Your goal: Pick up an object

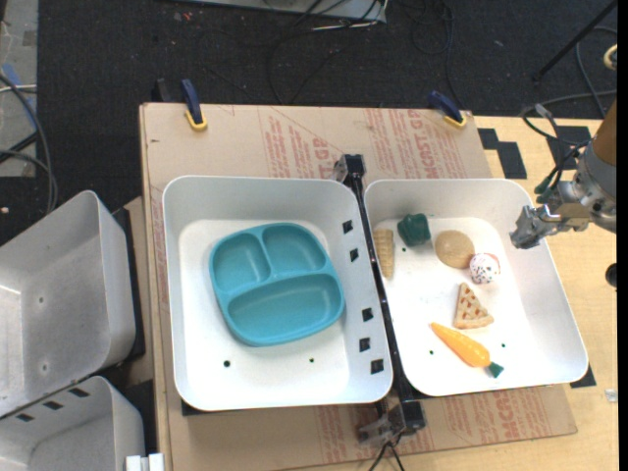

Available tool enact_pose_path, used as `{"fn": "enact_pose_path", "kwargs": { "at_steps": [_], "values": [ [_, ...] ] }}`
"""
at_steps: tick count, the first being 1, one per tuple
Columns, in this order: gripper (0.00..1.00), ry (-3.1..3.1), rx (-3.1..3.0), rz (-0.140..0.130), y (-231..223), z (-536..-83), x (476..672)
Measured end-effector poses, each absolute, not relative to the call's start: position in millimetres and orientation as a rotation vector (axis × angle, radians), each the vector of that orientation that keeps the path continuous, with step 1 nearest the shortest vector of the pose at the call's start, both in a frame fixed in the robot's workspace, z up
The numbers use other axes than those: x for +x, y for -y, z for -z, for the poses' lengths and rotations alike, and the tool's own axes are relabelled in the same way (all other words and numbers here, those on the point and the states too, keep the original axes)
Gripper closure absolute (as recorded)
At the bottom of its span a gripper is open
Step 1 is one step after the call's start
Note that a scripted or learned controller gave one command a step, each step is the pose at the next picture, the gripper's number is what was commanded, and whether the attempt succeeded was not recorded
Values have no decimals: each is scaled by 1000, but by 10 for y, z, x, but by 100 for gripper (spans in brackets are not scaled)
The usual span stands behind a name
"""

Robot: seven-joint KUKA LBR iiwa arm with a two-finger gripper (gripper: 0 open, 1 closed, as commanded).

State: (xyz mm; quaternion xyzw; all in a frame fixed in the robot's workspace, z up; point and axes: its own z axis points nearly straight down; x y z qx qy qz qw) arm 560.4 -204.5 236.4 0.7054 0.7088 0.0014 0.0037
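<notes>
The right bin (549,292) holds several toy foods: a dark green piece (414,228), a tan round bun (453,248), a white speckled ball (484,268), a waffle-patterned triangular slice (472,307), an orange carrot (463,345) and a cream cone-shaped piece (384,250) by the left wall. My gripper (530,230) hangs at the bin's right rim, to the right of the ball and apart from every object. Nothing shows between its tips.
The left bin (186,263) holds a teal divided plate (277,282). A black clamp strip (365,263) runs between the bins. Grey tubs (54,302) stand off the bench at the left. Cables lie on the dark floor behind.
</notes>
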Motion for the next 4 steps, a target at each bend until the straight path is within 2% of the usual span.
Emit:
{"fn": "enact_pose_path", "kwargs": {
  "at_steps": [1,2,3,4],
  "values": [
    [100,-2223,2213,-2,2047,-2686,5617],
    [100,-2231,2215,-1,1544,-2551,5642],
    [100,-2232,2215,1,1073,-2441,5541],
    [100,-2233,2214,-1,492,-2384,5594]
  ]
}}
